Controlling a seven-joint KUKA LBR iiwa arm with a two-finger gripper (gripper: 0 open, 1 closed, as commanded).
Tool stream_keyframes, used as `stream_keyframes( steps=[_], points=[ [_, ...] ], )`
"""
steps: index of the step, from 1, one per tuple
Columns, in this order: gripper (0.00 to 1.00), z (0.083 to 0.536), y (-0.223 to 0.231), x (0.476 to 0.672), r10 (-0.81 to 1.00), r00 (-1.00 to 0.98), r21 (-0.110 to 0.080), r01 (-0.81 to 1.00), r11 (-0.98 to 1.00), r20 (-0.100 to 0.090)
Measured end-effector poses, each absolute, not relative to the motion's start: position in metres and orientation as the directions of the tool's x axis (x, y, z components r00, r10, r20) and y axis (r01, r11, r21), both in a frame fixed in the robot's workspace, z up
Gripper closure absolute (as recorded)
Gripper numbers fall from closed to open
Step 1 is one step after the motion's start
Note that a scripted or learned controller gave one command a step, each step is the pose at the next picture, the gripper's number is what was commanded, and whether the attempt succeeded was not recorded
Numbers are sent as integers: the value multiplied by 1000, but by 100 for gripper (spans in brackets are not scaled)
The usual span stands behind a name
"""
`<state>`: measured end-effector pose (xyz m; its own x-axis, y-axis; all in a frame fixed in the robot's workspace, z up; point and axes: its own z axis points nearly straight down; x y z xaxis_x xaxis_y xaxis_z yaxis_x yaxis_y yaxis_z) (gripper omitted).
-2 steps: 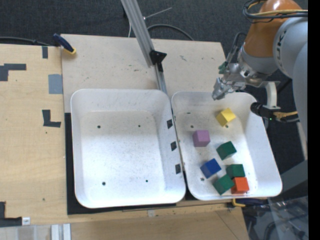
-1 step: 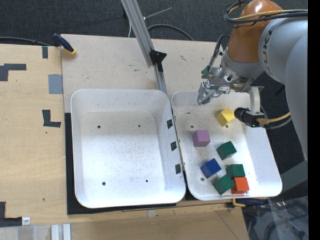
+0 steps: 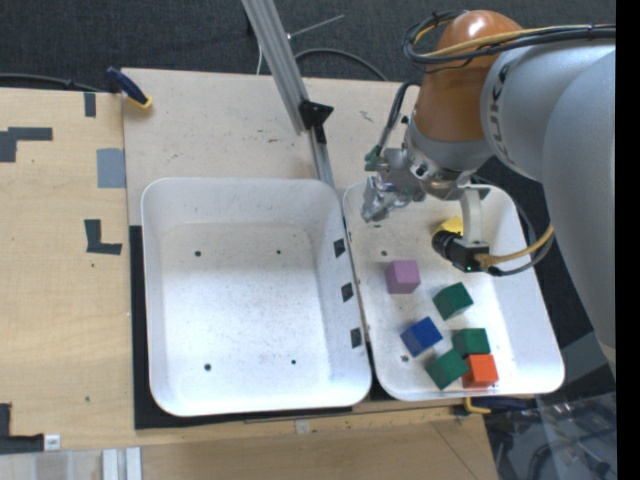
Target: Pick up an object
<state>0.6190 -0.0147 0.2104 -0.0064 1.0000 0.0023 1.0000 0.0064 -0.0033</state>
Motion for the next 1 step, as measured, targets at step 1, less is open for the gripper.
stream_keyframes(
  steps=[1],
  points=[
    [100,215,50,609,1000,-9,-2,1000,9,3]
  ],
)
